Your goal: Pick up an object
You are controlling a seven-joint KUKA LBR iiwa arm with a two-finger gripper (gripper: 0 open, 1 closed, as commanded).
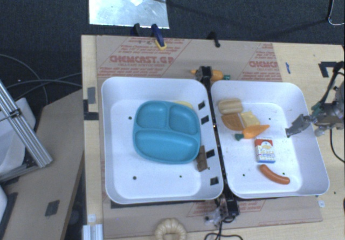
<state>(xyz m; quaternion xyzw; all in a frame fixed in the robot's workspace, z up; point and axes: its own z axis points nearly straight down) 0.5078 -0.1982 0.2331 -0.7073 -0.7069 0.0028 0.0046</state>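
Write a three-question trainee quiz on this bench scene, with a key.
1. True or false: the blue divided plate lies in the right bin.
2. Which item lies nearest the front rim of the right bin? A) sausage B) bread roll C) carrot
3. Fill in: the small carton lies between the carrot and the ____.

Key: 1 false, it lies in the left bin; 2 A; 3 sausage.

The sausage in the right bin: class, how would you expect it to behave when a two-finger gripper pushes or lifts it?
The sausage is long and rounded, so it would probably roll or pivot if nudged from the side. It looks smooth and glossy, so fingers may slip along it. It lies apart from the small carton, on the flat bin floor, so little would stop it sliding.
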